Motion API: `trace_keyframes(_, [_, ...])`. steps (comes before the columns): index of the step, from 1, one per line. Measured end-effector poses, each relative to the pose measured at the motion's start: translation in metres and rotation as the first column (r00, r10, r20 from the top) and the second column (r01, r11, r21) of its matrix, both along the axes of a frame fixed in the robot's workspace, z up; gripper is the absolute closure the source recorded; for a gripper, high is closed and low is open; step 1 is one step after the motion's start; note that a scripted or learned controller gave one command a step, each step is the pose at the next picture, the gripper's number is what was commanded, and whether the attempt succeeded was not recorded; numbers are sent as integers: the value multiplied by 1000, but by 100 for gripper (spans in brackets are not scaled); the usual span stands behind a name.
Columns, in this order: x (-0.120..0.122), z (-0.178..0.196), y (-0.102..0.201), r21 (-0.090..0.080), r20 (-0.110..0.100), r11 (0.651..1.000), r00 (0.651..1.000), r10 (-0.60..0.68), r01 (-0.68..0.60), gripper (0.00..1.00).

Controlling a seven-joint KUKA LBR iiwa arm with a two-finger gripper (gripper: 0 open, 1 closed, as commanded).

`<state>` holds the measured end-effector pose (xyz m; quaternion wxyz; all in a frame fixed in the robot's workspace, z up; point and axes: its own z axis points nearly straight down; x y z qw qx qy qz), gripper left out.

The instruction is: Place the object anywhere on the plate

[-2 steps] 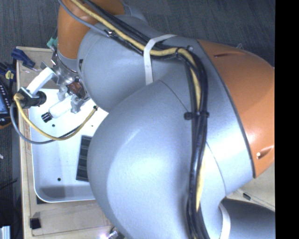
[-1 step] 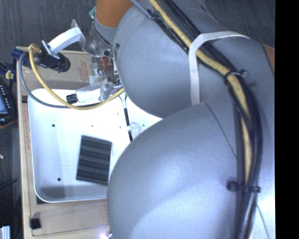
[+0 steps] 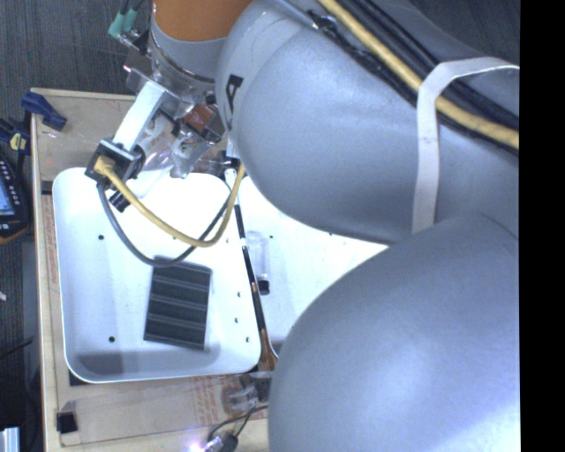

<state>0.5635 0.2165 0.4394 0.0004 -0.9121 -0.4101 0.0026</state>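
A dark grey ribbed rectangular plate (image 3: 179, 305) lies flat in the near half of the left white bin (image 3: 75, 265). My gripper (image 3: 181, 141) hangs over the far edge of that bin, well beyond the plate, below the orange band (image 3: 190, 19) of the wrist. Cables and glare blur it, and a small brown part (image 3: 203, 115) shows on its body. A yellow cable and a black cable (image 3: 168, 231) loop down from it over the bin floor, ending just short of the plate's far edge.
The grey arm (image 3: 388, 221) covers nearly all of the right bin, of which a strip (image 3: 291, 252) shows beside the divider (image 3: 254, 282). A blue clamp (image 3: 42, 108) sits on the wooden bench at the far left corner.
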Motion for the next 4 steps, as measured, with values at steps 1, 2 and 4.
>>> trace_keyframes(1, [-40, -80, -49, 0, -3, 1000, 1000, -27, 27, 100])
trace_keyframes(2, [-89, -227, -63, 0, -5, 994, 994, -107, 107, 100])
trace_keyframes(4, [-50, -193, -117, 3, 3, 845, 845, 534, -534, 100])
